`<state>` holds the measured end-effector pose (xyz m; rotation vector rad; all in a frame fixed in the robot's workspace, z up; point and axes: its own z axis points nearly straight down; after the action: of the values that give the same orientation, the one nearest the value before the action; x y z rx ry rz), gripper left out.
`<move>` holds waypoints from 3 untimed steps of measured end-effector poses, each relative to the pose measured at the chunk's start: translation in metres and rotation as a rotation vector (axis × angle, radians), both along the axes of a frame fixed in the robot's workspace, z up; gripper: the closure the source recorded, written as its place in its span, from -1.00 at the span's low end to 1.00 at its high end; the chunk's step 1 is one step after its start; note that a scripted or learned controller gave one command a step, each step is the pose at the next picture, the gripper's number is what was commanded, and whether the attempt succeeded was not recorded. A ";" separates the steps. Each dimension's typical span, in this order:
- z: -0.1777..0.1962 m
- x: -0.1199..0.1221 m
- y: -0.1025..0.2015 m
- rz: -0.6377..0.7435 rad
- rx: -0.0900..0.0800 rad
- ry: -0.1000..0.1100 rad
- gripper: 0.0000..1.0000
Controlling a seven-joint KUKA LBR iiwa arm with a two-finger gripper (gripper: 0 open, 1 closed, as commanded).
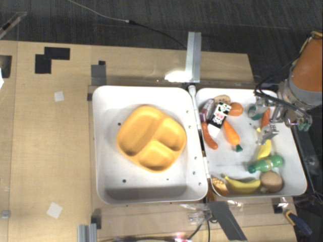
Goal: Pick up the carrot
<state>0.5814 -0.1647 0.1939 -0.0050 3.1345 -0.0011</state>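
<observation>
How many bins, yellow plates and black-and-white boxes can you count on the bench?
Bins: 2, the left bin and the right bin
Yellow plate: 1, in the left bin
Black-and-white box: 1, in the right bin
Total: 4

The arm (309, 69) runs off the right edge, so only its orange band and wrist can be seen. The gripper (270, 127) is a small tangle of metal and cable; its fingers are too fine to read. An orange-red piece (266, 118) beside it is half covered and hard to name. The small round item (221, 100) at the right bin's (290, 185) top rim is blurred.
</observation>
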 end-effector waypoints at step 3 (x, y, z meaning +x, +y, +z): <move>-0.031 0.004 0.076 0.031 0.001 -0.007 1.00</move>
<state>0.5855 -0.0885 0.1631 -0.0538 3.1269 0.0005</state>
